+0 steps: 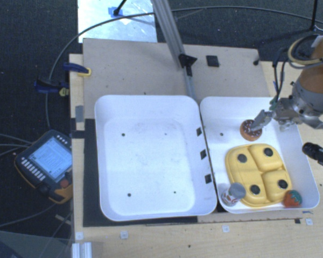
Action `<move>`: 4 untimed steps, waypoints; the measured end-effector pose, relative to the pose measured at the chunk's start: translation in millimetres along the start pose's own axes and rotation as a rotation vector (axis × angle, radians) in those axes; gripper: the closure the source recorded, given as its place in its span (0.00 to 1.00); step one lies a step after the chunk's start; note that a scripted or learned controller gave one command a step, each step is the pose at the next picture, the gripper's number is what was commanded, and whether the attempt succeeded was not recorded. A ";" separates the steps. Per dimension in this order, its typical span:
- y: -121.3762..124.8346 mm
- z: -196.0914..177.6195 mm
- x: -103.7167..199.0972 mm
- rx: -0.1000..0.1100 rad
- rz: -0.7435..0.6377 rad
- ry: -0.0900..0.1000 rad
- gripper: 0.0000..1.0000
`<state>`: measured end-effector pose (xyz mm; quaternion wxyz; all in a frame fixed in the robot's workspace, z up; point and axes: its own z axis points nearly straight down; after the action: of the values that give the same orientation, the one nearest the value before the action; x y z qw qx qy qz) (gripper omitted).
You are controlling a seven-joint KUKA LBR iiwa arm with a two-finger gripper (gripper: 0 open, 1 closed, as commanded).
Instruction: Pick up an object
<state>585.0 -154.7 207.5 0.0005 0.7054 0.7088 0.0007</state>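
The right bin (215, 117) holds several objects. A small brown round object with light specks (250, 131) lies near its middle top. My gripper (258, 121) comes in from the right and hangs just over that brown object's upper right edge. Below it lies a yellow moulded tray with dark dots (258, 174). A small white and grey cup-like object (234, 192) rests at the yellow tray's lower left corner. A red strawberry-like object (293, 198) sits in the bin's lower right corner.
The left bin (145, 155) stands beside the right one, joined by black clips (203, 153). A slanted grey pole (169, 26) crosses the bench top. A teach pendant (46, 163) and cables lie on the floor at left.
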 end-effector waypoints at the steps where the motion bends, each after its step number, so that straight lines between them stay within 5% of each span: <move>1: 4.0 42.2 1.2 0.002 0.001 -0.001 0.00; 3: 8.3 108.3 -5.7 -0.013 0.003 -0.001 0.00; 4: 10.8 96.9 -5.3 -0.022 0.002 -0.002 1.00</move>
<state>596.0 -159.9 110.6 0.0088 0.7060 0.7081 0.0079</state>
